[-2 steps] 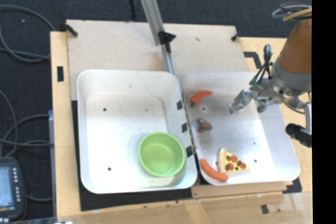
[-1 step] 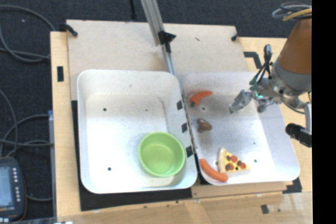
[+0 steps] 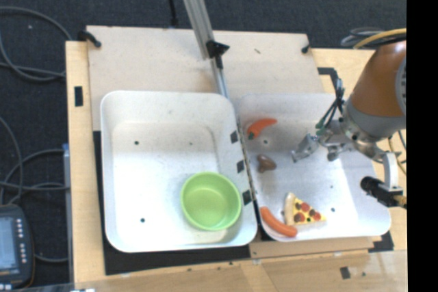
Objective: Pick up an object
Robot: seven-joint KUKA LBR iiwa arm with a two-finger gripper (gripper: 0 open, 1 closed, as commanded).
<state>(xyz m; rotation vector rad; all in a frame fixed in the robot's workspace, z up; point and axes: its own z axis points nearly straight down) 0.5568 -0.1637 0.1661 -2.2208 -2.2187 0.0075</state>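
Pincer (image 3: pixel 316 146) hovers low in the right bin (image 3: pixel 356 212), spread, gripping nothing | brown lump (image 3: pixel 266 163) sits near at its 9 o'clock, untouched | pick not yet made, grasp and lift remain

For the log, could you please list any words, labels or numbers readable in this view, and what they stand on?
None can be read.
The device at the lower left has a screen, too small and blurred to read.
The bins, the bowl and the gripper bear no visible text.
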